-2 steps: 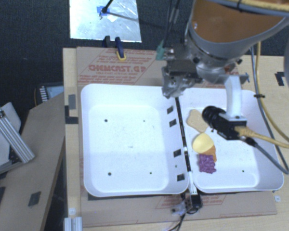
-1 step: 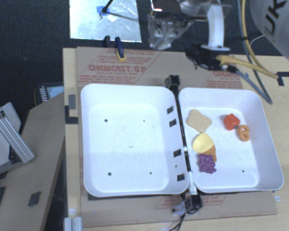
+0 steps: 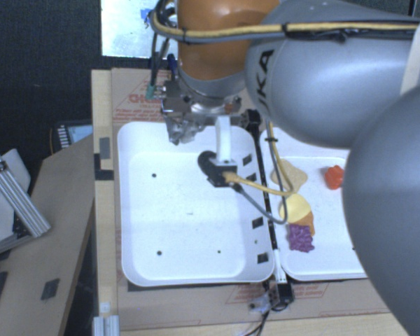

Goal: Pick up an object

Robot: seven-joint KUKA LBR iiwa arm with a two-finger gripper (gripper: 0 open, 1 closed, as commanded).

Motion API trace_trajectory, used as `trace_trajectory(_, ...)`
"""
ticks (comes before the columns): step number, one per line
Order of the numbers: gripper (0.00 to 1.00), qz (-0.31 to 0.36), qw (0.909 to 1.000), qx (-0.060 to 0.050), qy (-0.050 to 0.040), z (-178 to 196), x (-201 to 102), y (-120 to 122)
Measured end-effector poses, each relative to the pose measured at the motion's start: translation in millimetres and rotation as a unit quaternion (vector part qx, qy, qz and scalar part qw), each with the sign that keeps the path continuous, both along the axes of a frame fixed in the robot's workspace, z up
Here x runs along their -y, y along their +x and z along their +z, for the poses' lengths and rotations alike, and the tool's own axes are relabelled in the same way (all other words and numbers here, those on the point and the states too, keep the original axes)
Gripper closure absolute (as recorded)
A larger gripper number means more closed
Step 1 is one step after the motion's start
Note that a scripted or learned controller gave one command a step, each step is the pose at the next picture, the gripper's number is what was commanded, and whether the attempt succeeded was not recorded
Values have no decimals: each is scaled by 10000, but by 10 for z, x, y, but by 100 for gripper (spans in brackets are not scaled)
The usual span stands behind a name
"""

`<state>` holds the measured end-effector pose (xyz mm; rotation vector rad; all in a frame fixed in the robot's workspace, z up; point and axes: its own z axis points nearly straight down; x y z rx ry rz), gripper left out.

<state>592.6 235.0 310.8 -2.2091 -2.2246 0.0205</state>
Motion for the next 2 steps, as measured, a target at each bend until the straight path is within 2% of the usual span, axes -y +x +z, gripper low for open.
trace_trajectory(1, 100, 2, 9999, 118, 56, 1159, -1, -594)
trace_trajectory(2, 100, -3, 9999, 146, 57, 2324, 35, -496)
